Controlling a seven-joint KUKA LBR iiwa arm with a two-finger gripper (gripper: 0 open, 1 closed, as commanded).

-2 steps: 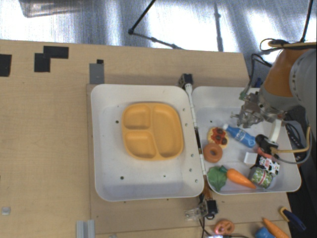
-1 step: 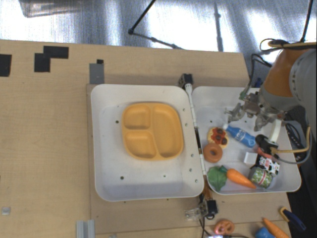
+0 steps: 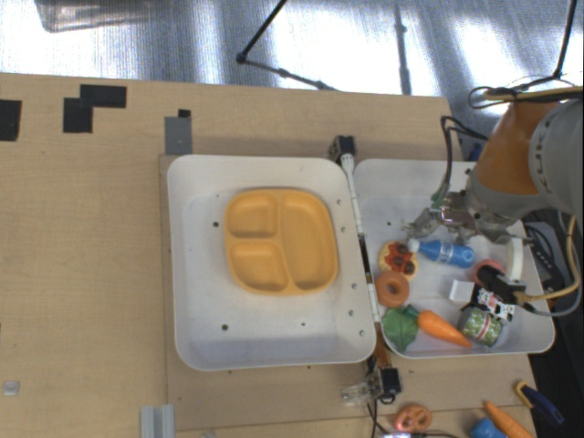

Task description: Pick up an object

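While the carrot [image 3: 444, 328] and green can [image 3: 482, 327] lie at the right bin's [image 3: 538, 336] near edge, the blue bottle [image 3: 447, 253] lies just beneath the claw [image 3: 445, 219], whose grip I cannot tell.

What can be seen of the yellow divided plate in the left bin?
The yellow divided plate is a rounded-square tray of matte orange-yellow, plastic by its look, moulded with three compartments: one long section along its right side and two smaller ones on its left. It lies flat and right side up, slightly rotated, near the middle of the left bin floor. Nothing rests in its compartments, and nothing but the bin floor touches it.
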